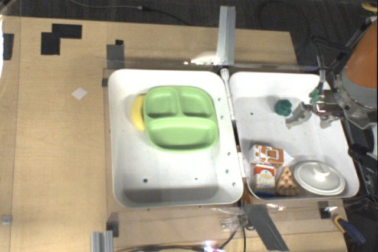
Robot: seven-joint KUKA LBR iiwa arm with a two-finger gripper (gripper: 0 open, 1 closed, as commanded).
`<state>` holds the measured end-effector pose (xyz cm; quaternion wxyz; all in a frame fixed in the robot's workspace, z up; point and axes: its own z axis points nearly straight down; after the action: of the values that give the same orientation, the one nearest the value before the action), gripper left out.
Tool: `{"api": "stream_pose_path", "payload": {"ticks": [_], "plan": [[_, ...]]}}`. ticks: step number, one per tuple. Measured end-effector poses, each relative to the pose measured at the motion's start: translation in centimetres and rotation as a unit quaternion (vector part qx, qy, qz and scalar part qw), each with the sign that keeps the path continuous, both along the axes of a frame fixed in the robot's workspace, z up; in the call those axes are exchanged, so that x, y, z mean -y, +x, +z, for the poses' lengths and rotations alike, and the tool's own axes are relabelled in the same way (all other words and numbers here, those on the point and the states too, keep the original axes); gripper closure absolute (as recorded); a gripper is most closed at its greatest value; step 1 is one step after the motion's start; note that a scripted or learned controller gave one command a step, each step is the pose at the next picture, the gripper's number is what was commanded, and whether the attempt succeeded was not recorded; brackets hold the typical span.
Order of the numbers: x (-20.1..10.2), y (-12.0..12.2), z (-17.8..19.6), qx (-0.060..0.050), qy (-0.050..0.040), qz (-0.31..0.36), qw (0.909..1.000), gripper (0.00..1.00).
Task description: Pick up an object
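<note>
My gripper [311,118] hangs over the right bin [260,88] near its right side, with the fingers spread and nothing between them. One fingertip [296,117] sits just right of and below a small teal object [283,107], which lies on the bin floor apart from it. A colourful snack box [269,169] and a round silver lid [319,177] rest at the front of the same bin. In the left bin [159,186] lies a green divided plate [179,117], and a yellow object [137,113] pokes out from under its left edge.
The grey arm with its orange band [361,65] enters from the right over the bin's edge. A metal post [227,35] stands behind the divider between the bins. Bare white floor stretches across the back of the right bin.
</note>
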<state>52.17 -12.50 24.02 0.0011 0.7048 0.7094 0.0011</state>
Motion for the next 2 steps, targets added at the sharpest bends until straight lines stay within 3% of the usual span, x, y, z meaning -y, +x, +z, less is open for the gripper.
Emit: {"api": "stream_pose_path", "payload": {"ticks": [1,2], "plan": [[-4.1,10.8,-11.2,-0.001,0.0003,-0.007,1.0000,0.00],[2.4,10.3,-15.4,0.001,-0.0006,-0.023,0.9997,0.00]]}}
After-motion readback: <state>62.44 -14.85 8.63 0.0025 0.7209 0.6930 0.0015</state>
